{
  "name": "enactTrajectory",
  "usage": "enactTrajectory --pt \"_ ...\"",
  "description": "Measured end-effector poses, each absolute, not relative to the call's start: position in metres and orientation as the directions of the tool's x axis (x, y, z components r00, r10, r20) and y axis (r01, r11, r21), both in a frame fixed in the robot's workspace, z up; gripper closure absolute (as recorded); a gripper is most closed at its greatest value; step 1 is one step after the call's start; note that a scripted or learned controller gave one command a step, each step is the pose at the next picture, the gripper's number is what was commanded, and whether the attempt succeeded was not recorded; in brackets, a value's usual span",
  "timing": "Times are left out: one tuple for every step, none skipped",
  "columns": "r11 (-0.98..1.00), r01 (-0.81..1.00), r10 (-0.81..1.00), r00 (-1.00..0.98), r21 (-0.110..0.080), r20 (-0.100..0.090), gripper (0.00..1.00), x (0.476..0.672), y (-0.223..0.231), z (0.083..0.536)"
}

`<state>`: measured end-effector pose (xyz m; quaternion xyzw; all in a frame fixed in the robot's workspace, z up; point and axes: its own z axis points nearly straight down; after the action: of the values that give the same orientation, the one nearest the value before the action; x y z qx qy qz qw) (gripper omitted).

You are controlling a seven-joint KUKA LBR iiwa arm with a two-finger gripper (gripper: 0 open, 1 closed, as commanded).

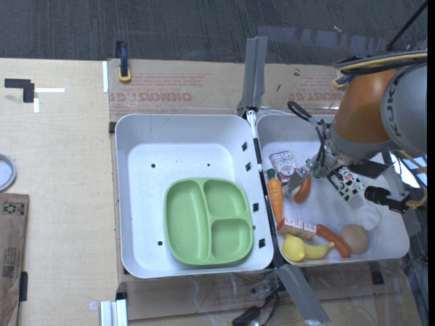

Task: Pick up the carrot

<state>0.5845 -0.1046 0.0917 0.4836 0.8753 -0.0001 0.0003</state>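
Orange and slender, the carrot (274,199) lies lengthwise in the right bin (397,250), hard against that bin's left wall, green top pointing away from the camera. The jaws (307,175) sit just to the carrot's right, low over a small reddish item (303,188) and near a printed packet (282,160); whether they are apart or together cannot be told from this slanted view, and nothing can be seen held between them.

Risks noted:
1. Wrong object. The jaws are nearer the reddish item than the carrot, so a closure here would likely take that item or nothing.
2. Wall interference. With the carrot pressed to the bin wall, 1 jaw has little room on the wall side and may strike the rim or ride over the carrot.
3. Roll-out. The carrot is rounded and tapered (likely smooth plastic), so an off-centre pinch could squirt it along the wall.
4. Clutter. A wrapped snack (299,227), a sausage (334,240) and a yellow fruit (302,250) lie just beyond the tip and could be nudged.

The left bin (136,182) holds a green divided plate (207,221).
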Motion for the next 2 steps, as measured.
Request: enactTrajectory --pt "0.529 0.849 0.849 -0.529 0.002 -0.002 1.0 0.585 -0.106 0.101" --pt "0.355 0.935 0.935 -0.355 -0.001 -0.001 1.0 0.544 -0.154 0.158"
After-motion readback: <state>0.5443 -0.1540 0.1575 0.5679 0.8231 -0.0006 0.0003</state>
